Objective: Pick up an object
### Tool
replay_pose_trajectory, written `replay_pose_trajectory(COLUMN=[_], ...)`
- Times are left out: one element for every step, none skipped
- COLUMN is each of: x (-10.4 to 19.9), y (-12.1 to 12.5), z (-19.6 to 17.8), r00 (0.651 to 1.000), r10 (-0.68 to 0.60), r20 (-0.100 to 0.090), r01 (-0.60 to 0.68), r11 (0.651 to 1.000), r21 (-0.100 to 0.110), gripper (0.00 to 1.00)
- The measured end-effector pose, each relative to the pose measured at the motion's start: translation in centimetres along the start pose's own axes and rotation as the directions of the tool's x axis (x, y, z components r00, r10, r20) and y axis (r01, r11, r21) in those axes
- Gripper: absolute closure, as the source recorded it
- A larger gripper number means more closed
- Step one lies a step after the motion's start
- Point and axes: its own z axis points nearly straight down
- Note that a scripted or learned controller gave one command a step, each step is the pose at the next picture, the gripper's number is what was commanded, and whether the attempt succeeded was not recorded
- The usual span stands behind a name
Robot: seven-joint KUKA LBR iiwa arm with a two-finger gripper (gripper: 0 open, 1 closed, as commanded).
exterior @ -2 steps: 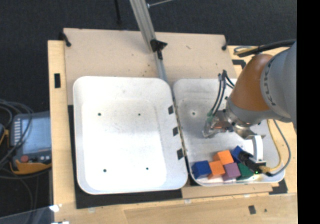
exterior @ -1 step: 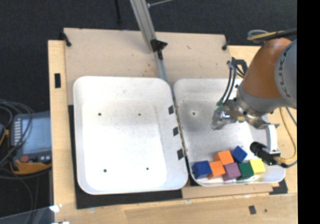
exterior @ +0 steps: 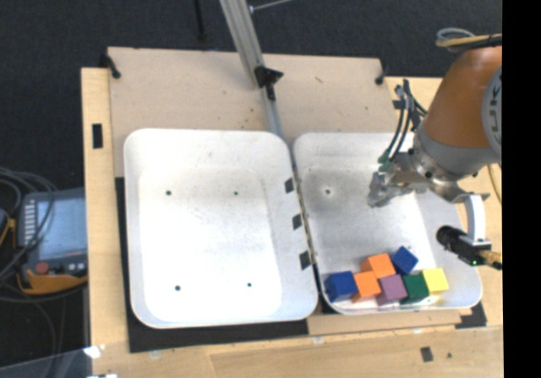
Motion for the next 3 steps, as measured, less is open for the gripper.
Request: replay_pose_trajectory(x=[4.4,10.4,15.5], y=[0.7,2.7,3.2], z=[0.1,0.0,0.2], r00=[1.000,1.000,1.000], r10=[-0.003,-0.004,-0.003], r20=[-0.002,-0.003,-0.002], r01=[0.003,0.004,0.003], r11=[1.000,1.000,1.000], r21=[0.005,0.005,0.006], gripper=[1.00,1.00,1.00])
